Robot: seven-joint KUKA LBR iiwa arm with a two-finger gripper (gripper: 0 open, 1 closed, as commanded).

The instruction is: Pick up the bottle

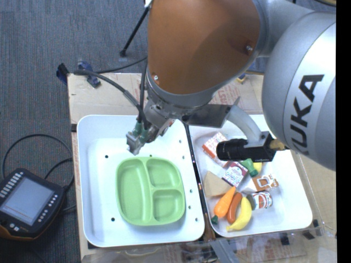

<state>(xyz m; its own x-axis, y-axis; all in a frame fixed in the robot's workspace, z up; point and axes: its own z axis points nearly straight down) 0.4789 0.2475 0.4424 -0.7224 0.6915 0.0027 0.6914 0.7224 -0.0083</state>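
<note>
Grey two-finger gripper point(137, 138), open or closed one cannot tell, hangs over the left white bin point(90, 147) just above the pale green divided plate point(151, 190), so the approach is not yet made: it must cross to the right white bin point(296, 204), where the small green-capped bottle point(237, 174) lies.

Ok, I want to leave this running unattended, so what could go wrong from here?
1. The pincer hangs over the left bin, beside the green plate, while what looks like the bottle lies in the right bin; a descent here would likely grab nothing or clip the plate.
2. The bottle lies close beside a banana and a packet, so a grasp may catch those instead.
</note>
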